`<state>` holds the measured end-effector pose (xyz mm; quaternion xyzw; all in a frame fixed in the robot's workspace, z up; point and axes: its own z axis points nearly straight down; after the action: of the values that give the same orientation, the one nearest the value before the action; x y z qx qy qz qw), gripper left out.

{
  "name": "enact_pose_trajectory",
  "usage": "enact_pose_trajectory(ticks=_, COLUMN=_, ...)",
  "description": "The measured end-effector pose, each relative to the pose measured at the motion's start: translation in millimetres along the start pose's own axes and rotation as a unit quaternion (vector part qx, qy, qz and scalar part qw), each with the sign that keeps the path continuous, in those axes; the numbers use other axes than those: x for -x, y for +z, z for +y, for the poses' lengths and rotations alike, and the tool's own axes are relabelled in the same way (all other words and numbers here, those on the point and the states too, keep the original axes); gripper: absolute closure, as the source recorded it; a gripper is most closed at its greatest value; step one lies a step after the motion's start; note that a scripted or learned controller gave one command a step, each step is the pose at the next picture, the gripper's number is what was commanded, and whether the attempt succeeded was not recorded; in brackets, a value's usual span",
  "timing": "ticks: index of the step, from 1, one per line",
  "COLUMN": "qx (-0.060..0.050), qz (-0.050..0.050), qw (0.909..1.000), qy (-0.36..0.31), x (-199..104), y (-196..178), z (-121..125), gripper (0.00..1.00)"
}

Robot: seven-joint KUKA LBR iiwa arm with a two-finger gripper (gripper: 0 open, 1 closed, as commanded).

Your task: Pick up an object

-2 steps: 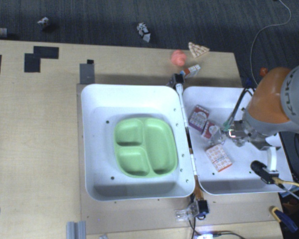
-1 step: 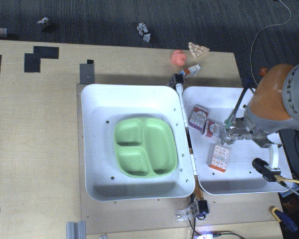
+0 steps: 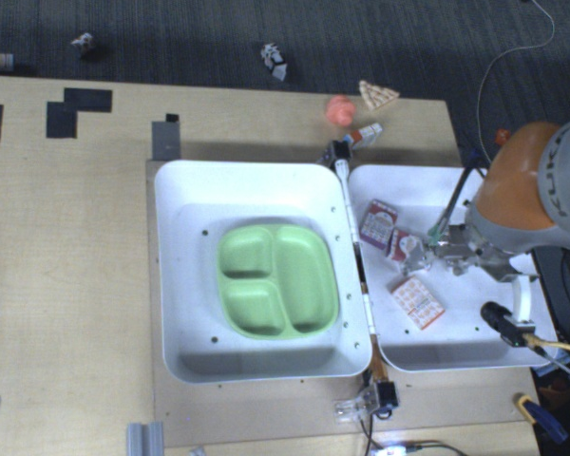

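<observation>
my pincer (image 3: 420, 252) hangs low in the right bin (image 3: 461, 345), right of centre in the frame, its tip at the small grey-and-red clutter between the packets. i cannot tell from this slanted view how the pincer is set, and nothing plainly sits in its grip, so i count the pick as not yet made

nearest to me is a dark red packet (image 3: 397, 243), touching or almost touching my tip on its left. just above and left of that lies a paler red packet (image 3: 377, 222), tilted. below my tip, toward the lower middle of the bin, lies a flat white card (image 3: 417, 301) with red print, turned on a diagonal. any of the three would serve

to do this well i would choose the dark packet, since it is closest, and come down square over its short side so i close across the narrow width. the card looks too flat against the floor to catch easily. i should keep off the ridge between the bins on my left, and lift straight up, slowly, to see if the packet comes with me

further left, the other bin (image 3: 180, 283) holds a green tray (image 3: 277, 280) with three hollows; that is well apart from me and no concern
</observation>
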<state>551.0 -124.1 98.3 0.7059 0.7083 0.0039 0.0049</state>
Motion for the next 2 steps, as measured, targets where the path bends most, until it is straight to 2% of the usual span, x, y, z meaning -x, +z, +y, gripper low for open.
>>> enact_pose_trajectory(ticks=1, qx=-0.001, qz=-0.001, qw=1.0000, qy=0.001, x=8, y=10, z=-62, gripper=0.00)
enact_pose_trajectory(ticks=2, qx=0.002, qz=-0.001, qw=1.0000, qy=0.001, x=7, y=-1, z=-59, gripper=1.00)
